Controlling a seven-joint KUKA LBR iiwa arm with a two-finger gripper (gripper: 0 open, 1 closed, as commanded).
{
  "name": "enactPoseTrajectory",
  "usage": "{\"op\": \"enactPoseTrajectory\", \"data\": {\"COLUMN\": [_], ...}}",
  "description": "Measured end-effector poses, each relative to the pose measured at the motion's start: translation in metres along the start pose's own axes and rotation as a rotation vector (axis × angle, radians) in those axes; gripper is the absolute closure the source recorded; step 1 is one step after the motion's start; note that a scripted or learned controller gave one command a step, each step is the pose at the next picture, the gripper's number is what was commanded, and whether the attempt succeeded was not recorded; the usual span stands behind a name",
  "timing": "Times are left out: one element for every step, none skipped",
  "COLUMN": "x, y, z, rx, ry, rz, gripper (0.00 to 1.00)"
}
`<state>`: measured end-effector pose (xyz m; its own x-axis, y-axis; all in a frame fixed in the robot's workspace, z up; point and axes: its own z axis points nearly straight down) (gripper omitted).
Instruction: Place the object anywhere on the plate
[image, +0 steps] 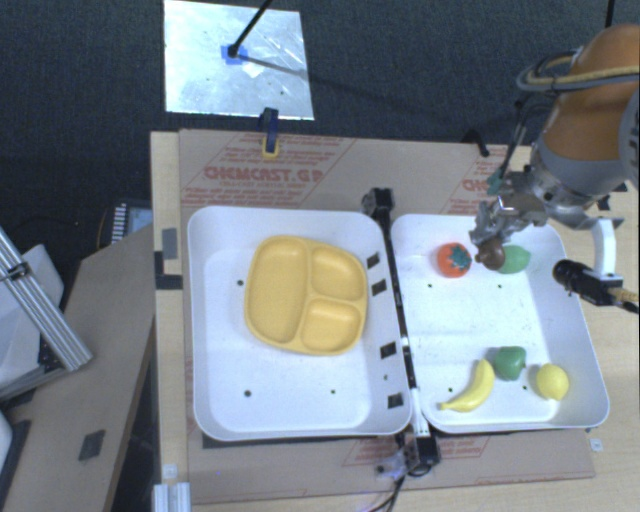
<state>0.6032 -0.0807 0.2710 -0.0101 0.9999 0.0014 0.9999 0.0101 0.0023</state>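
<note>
A yellow plate (303, 294) with three compartments lies in the left bin (215, 390). My gripper (490, 240) hangs low over the far part of the right bin (570, 330). Just under its tip sits a small brown round thing (491, 258), touching or nearly touching it. A red tomato with a green top (453, 259) lies just to the gripper's left. A light green fruit (515, 260) lies just to its right, partly hidden by the brown thing.
Near the right bin's front edge lie a yellow banana (472, 388), a green pepper (508, 362) and a lemon (550, 381). A black divider with clips (396, 310) runs between the bins. The arm's black fitting (580, 280) overhangs the right rim.
</note>
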Motion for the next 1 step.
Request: {"op": "enactPoseTrajectory", "data": {"x": [0.0486], "y": [0.0034], "z": [0.0030], "rx": [0.000], "ry": [0.000], "rz": [0.000], "gripper": [1.00]}}
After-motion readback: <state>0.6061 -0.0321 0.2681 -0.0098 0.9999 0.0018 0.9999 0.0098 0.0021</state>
